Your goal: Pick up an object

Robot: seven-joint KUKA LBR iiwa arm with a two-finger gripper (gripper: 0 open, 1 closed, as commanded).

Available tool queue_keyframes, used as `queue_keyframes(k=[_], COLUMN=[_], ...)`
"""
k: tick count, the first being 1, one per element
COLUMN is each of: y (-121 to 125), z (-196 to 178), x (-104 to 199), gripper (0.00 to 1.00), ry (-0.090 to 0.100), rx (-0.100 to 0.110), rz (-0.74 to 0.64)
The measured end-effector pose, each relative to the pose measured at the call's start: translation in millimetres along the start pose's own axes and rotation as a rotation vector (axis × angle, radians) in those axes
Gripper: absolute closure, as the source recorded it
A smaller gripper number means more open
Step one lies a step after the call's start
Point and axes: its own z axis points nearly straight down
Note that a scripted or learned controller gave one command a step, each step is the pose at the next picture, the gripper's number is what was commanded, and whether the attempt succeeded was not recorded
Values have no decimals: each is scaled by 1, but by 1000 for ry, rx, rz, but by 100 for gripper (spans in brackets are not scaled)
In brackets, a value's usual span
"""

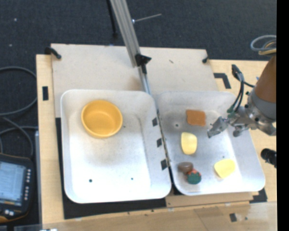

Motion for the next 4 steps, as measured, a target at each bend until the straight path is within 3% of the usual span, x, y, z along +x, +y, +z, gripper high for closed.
queue_keyframes(k=[1,3,4], y=[0,1,1], z=[0,100,127], x=[0,-4,-5], gripper=[0,0,0], ry=[0,-1,-2], rx=[0,5,3], rz=[1,4,4])
